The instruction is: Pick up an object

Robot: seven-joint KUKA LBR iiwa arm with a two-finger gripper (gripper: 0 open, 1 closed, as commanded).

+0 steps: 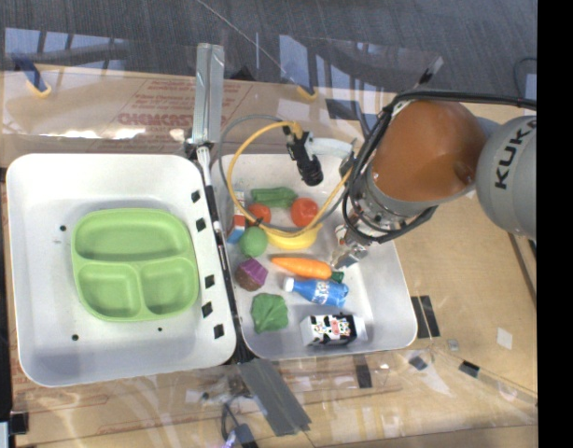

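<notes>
Bins point(44, 278) looked smooth white plastic; green tray point(132, 264) matt plastic; orange band point(426, 152) glossy; counter point(464, 278) looked like pale wood.

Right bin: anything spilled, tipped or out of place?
Nothing stands out. The toy foods, among them the carrot, blue bottle and banana, lie loosely inside the right bin; the green tray sits flat in the left bin.

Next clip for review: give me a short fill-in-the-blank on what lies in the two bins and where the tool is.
1. The green divided tray lies in the ____ bin.
2. The carrot is coloured ____.
3. The tool hangs over the ____ bin, beside the carrot.
4. The blue bottle lies between the carrot and the black-and-white ____.

Missing words: left; orange; right; carton
</notes>
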